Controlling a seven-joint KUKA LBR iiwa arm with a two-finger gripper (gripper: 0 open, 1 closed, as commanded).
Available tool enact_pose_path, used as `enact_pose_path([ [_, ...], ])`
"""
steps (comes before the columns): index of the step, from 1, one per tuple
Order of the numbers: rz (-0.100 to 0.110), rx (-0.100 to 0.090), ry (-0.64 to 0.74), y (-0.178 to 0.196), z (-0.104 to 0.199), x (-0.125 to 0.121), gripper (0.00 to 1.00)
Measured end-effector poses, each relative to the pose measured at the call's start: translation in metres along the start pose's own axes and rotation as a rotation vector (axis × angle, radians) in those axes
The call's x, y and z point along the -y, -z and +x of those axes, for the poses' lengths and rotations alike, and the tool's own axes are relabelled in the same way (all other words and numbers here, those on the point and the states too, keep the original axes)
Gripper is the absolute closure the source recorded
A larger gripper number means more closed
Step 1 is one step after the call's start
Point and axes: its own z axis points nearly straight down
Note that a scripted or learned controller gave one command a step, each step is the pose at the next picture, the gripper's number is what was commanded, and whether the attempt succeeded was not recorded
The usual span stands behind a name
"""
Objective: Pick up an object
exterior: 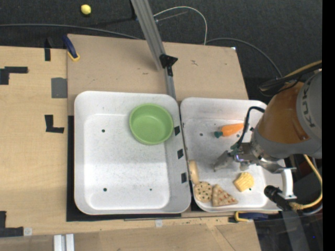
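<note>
My gripper (234,160) hangs low over the middle of the right bin (209,109), open, with nothing between its fingers. One grey finger (219,164) points down-left onto bare bin floor. An orange carrot (230,130) with a green tip lies just beyond the gripper, toward the bin's far side. A yellow cheese-like piece (243,182) sits just in front of it, on the near side. A round cookie (202,191) and a pizza-slice toy (222,197) lie along the near edge, with a pale bread-like piece (193,170) by the left wall.
A green bowl (151,123) stands in the far right corner of the left bin (89,156). A grey pole (149,25) slants down to the divider between the bins. The arm's orange band (285,120) covers the right bin's right side.
</note>
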Motion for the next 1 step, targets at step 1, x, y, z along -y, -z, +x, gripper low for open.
enact_pose_path([
  [1, -0.007, 0.002, 0.001, -0.0407, 0.0002, -0.0004, 0.00],
])
